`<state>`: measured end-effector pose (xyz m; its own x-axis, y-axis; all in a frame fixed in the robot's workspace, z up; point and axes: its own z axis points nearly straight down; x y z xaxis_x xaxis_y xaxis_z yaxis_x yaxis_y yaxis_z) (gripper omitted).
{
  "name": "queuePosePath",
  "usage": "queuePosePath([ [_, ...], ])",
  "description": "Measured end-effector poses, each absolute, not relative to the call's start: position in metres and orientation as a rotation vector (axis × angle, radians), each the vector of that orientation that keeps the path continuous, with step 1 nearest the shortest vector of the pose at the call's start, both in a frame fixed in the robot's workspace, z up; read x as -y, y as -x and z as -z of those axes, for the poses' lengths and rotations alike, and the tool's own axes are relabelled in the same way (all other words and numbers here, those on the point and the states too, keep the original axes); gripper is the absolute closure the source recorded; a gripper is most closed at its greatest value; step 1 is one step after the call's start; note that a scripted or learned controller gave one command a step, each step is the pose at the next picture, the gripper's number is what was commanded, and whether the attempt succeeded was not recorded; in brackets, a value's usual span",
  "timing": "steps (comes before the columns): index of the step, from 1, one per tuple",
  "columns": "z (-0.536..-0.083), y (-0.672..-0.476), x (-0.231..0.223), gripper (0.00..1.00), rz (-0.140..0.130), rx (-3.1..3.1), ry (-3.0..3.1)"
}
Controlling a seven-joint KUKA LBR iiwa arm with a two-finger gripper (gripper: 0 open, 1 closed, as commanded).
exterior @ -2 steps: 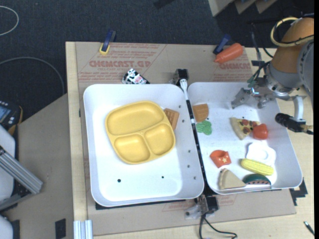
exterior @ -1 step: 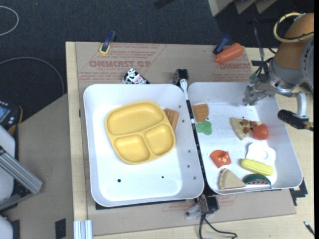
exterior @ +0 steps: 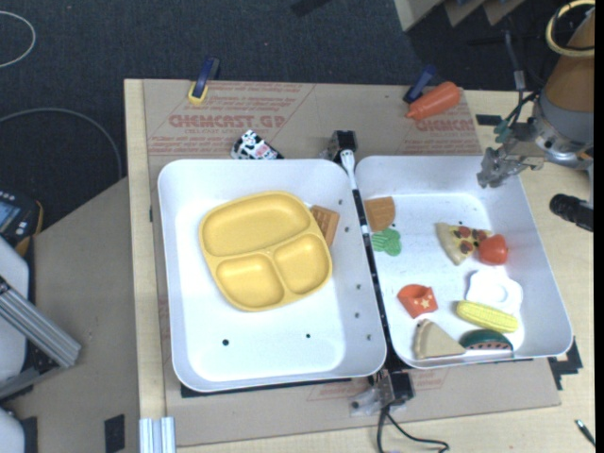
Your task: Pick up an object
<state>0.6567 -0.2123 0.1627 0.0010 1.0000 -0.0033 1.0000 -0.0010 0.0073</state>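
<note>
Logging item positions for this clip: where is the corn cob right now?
The corn cob lies in the right bin, near its front right corner, just below the white fried egg and above the watermelon slice.

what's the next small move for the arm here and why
Probably swing the gripper inward over the right bin and down toward the pizza slice. The gripper sits at the bin's far right corner, above the rim, with nothing between its fingers. The slice is among the nearest toys, though a tomato touches it, so a careful approach seems wise.
</note>
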Motion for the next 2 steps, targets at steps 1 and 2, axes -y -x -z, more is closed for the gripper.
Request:
queuePosePath([
  [1, -0.2226, -0.6627, 0.2204, 1.0, -0.006, -2.216, -2.214],
  [2, -0.2258, -0.6638, 0.2199, 1.0, -0.002, -2.22, -2.216],
])
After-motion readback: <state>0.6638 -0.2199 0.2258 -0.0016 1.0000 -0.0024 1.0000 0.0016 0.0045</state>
